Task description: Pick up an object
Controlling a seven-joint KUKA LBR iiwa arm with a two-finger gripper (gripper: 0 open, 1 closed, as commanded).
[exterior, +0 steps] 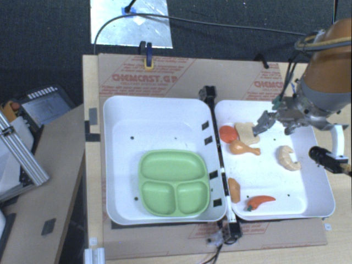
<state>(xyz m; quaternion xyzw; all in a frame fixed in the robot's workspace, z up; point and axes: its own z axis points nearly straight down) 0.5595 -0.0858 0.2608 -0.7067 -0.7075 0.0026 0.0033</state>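
The right bin (313,202) holds several toy foods: a red round piece (227,133), a cream block (246,131), an orange drumstick (244,148), a pale curved piece (287,158), a small orange piece (234,190) and a red chili (260,201). My gripper (276,125) hangs over the upper middle of this bin, just right of the cream block and above the pale curved piece. Its fingers are spread open, and between them I see only the white bin floor.
The left bin (126,114) carries a green divided plate (174,181). A black divider with clips (214,142) runs between the bins. The arm's grey body (327,81) and a black fitting (324,157) overhang the right bin's right side. Cables cross the back.
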